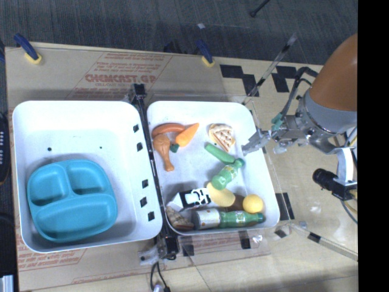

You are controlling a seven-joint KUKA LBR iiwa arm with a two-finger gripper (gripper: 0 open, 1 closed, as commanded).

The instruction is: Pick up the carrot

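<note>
The carrot (187,134) is orange with a small green top. It lies tilted in the far left part of the right bin (200,108), beside a brown drumstick (163,149) and a reddish sausage (166,128). My gripper (254,142) hangs over the right rim of that bin, well to the right of the carrot and apart from it. Nothing shows in its grasp.
The right bin also holds a pizza slice (222,136), a green cucumber (220,154), a green bottle (225,176), a yellow pear (220,197), a lemon (253,204) and a lying bottle (222,219). A blue divided plate (72,196) sits in the left bin (73,120).
</note>
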